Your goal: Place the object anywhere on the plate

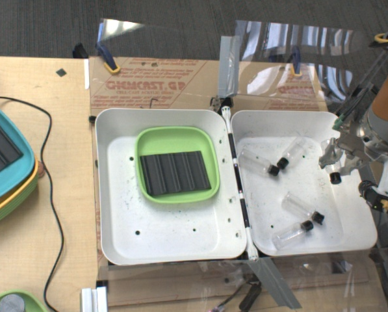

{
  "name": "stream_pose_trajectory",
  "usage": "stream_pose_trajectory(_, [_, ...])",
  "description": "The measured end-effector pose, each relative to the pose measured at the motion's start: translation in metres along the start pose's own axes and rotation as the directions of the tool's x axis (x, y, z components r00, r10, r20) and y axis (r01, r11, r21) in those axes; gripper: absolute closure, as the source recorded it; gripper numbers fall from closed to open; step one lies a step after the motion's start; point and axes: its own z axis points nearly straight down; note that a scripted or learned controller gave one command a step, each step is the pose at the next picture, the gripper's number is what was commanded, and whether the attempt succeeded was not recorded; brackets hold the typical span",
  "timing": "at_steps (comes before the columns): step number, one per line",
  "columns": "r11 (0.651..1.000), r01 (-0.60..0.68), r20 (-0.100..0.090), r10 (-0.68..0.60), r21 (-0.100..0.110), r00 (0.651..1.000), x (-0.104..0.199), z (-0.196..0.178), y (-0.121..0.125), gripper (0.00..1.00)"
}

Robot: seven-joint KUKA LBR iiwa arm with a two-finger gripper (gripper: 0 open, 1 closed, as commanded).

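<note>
A green square plate (209, 149) lies in the left bin (116, 207) and carries a black ridged mat (174, 173). Three clear vials with black caps lie in the right bin (349, 236): one near the back (286, 157), one in the middle (303, 209), one near the front (289, 234). My gripper (335, 164) hangs over the right side of the right bin, close to its right wall. A small black piece (335, 178) sits just under it; what it is stays unclear.
Brown cardboard (155, 83) with clear plastic sheets lies behind the bins. A teal and yellow stack of containers (8, 168) and a black cable (51, 194) sit on the wooden bench at the left.
</note>
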Motion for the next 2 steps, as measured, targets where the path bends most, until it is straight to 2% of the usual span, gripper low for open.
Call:
stream_pose_trajectory(1, [1.0,0.0,0.0,0.0,0.0,1.0,0.0,0.0,0.0,0.0])
stream_pose_trajectory(2, [0.982,-0.189,0.001,0.189,0.001,0.982,-0.008,-0.142,0.015,0.0])
